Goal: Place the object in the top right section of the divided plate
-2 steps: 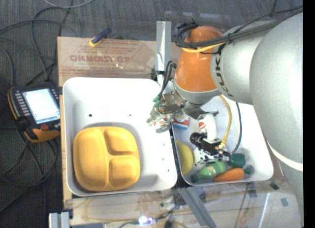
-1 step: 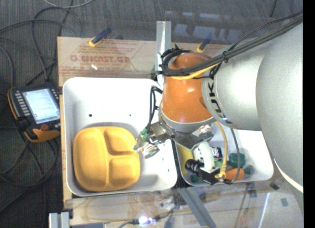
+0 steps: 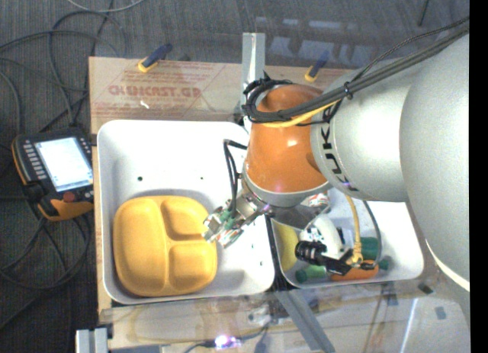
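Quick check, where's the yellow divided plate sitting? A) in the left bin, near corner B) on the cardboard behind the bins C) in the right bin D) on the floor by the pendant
A: the yellow divided plate lies inside the left bin, at its near left corner, with the end effector at the plate's right edge.

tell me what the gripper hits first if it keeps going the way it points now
Probably the top right section of the yellow plate. The gripper points down-left at its edge, though its height above is unclear.
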